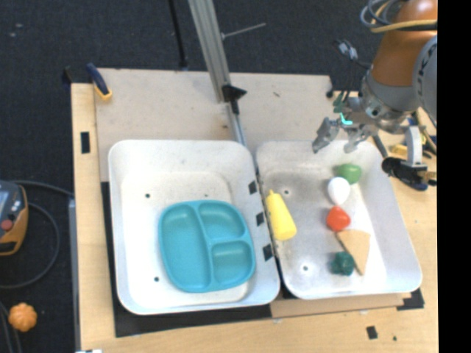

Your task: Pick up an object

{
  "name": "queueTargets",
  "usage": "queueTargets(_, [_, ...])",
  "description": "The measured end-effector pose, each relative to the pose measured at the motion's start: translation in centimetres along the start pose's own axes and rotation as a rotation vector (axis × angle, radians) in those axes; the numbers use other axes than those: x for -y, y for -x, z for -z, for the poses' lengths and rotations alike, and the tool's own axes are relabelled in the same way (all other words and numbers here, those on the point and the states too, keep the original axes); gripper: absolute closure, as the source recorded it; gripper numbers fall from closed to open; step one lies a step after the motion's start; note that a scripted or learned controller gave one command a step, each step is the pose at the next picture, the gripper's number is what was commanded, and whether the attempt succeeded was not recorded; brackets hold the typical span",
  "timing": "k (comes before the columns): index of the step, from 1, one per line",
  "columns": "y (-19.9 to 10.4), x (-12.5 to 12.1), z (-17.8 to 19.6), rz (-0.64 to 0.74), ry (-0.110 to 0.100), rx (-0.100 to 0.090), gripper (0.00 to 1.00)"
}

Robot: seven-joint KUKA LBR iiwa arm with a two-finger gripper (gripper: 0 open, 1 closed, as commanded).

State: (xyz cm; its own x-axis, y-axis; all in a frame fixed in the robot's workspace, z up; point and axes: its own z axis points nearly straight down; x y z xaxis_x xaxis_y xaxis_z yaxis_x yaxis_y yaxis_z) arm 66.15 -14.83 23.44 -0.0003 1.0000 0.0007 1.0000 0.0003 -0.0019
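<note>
below, a wooden bench on dark floor.

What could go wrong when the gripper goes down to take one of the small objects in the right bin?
The gripper hangs open over the far edge of the right bin. The green piece, white egg, red ball and tan wedge lie close together, so a finger may land on a neighbour or push it away. The round pieces may also roll out of a closing grip.
</note>
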Motion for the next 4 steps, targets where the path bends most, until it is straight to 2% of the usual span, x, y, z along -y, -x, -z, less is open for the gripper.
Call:
queueTargets(1, [0.0,-0.1,0.2,0.0,0.004,0.001,0.0])
queueTargets(3, [-0.7,-0.6,-11.9,0.004,-0.001,0.002,0.0])
queueTargets(4, [-0.6,-0.6,-13.3,0.004,0.002,0.003,0.0])
